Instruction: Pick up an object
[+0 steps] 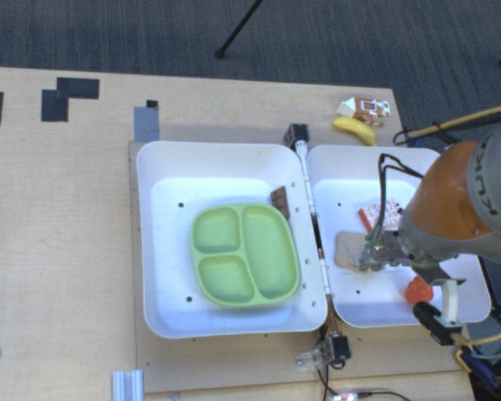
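My gripper [370,256] is low in the right bin [351,303], at the right edge of a flat tan pad [346,249] lying on the bin floor. A red and white packet [381,215] lies just behind the gripper. An orange lump [417,291] sits to its front right, partly under the arm. In the left bin [163,249] rests a green divided plate [245,254], with a small brown piece [279,197] at the bin's right wall.
Beyond the right bin, on the bench, lie a yellow banana [354,129] and a small printed packet [371,107]. The grey and orange arm [455,203] covers the right bin's right side. A black clamp [297,134] sits between the bins at the back.
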Robot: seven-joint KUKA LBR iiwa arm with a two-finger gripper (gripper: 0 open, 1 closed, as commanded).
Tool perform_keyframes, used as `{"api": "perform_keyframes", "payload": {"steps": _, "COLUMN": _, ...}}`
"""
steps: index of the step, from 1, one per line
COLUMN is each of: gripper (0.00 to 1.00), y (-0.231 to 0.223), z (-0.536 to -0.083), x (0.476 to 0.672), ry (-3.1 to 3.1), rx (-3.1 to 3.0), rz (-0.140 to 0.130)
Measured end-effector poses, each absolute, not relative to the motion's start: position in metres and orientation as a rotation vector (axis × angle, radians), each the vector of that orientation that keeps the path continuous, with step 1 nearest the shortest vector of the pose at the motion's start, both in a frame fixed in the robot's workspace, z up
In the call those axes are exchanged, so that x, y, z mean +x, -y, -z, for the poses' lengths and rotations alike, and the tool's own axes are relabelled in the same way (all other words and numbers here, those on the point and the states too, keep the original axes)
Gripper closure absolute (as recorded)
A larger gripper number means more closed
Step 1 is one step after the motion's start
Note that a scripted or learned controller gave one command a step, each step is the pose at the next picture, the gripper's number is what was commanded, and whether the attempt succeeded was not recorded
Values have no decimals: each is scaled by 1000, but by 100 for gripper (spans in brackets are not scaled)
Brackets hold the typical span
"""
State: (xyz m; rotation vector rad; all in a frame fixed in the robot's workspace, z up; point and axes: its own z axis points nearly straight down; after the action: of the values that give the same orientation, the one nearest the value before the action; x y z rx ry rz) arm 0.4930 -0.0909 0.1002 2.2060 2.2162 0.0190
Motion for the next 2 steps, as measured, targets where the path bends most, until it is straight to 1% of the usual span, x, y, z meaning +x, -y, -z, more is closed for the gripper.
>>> {"api": "perform_keyframes", "payload": {"steps": 1, "gripper": 100, "y": 74, "z": -185, "x": 488, "ry": -2226, "rx": 2213, "rz": -4}}
{"api": "perform_keyframes", "payload": {"steps": 2, "gripper": 0, "y": 74, "z": -185, "x": 488, "ry": -2226, "rx": 2214, "rz": -4}}
